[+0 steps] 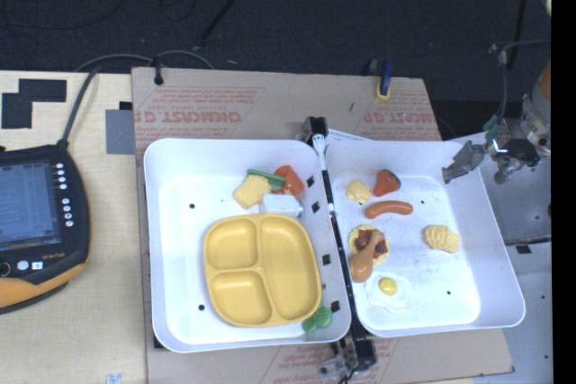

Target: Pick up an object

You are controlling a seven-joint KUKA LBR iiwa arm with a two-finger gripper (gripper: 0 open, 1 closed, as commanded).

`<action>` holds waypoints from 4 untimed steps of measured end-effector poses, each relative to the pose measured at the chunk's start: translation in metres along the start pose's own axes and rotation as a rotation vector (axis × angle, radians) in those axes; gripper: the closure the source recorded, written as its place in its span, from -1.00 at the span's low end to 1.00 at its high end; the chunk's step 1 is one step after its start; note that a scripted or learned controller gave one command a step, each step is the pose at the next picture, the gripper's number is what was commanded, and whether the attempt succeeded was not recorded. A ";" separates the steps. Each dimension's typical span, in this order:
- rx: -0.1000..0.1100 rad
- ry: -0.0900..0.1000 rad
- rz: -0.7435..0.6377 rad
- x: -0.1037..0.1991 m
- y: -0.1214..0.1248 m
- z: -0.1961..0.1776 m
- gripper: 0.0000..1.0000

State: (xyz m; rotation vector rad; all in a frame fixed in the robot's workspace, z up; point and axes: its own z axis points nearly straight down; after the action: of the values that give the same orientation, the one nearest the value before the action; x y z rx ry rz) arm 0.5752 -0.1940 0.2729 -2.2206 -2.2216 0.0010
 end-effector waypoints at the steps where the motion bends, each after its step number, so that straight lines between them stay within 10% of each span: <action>1: -0.011 0.002 -0.008 0.081 -0.043 -0.116 -1.00; 4: -0.004 -0.001 -0.001 0.068 -0.099 -0.267 -1.00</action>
State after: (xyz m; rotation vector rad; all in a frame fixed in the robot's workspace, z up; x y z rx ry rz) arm 0.4761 -0.1263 0.5405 -2.2218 -2.2251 -0.0020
